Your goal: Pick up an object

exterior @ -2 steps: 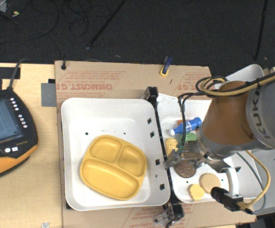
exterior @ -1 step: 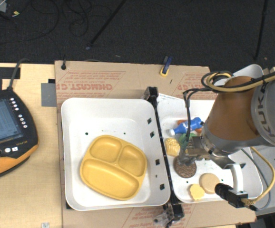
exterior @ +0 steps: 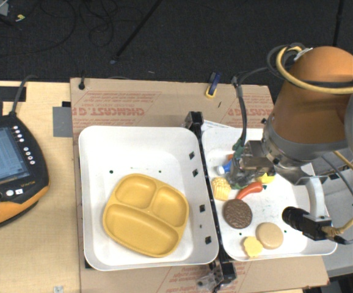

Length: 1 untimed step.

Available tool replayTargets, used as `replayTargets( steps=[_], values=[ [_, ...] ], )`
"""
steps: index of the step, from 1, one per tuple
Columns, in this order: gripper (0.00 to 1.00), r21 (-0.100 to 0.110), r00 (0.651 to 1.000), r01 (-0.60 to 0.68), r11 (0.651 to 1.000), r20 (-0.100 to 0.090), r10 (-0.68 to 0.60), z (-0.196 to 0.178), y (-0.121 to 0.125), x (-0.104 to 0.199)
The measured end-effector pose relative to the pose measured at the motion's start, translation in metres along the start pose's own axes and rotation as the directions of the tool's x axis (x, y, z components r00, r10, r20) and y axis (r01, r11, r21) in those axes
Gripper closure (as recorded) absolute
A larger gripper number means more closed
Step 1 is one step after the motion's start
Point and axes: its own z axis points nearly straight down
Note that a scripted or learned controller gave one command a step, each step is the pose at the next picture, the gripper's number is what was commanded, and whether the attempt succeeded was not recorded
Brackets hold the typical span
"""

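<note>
Several toy foods are being crowded in the right bin, so the hand is being lowered over the corn; its grip cannot be told.

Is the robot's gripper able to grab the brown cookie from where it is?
Probably yes. The gripper hangs just above the brown cookie, whose top is uncovered; only the yellow corn and red pepper crowd its upper edge.

Dark floor (cables strewn), cardboard-topped bench below.
</note>
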Motion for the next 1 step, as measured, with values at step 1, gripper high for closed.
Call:
replayTargets(
  steps=[1],
  values=[
    [1.0,-0.008,1.0,-0.002,1.0,0.001,0.002,-0.1504,0.038,0.0202]
  ],
)
